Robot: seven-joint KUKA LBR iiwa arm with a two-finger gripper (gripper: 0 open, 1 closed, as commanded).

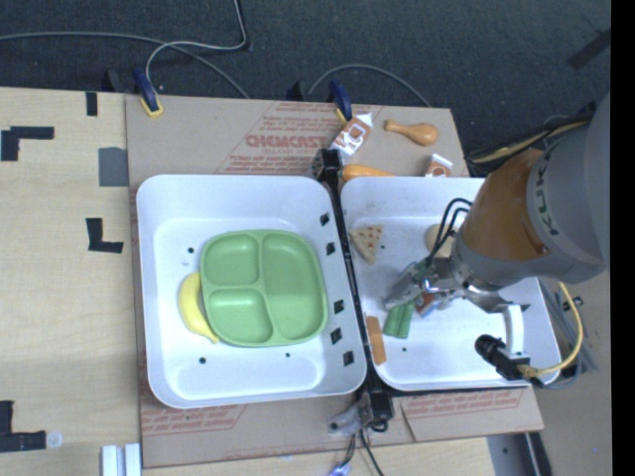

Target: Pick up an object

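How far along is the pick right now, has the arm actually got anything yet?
Done: the arm has reached into the right bin, with the gripper low over the clutter there. In hand: it sits right at a green block, but I cannot tell whether the block is gripped. Left: a confirmed grasp and the lift. The green divided plate in the left bin lies apart from the gripper.

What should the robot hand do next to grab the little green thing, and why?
Probably lower a little straight down. The gripper hangs in the right bin, just above the green block, and nothing looks held yet. The orange stick lies close beside the block, so a careful, straight drop seems best to catch the block alone.
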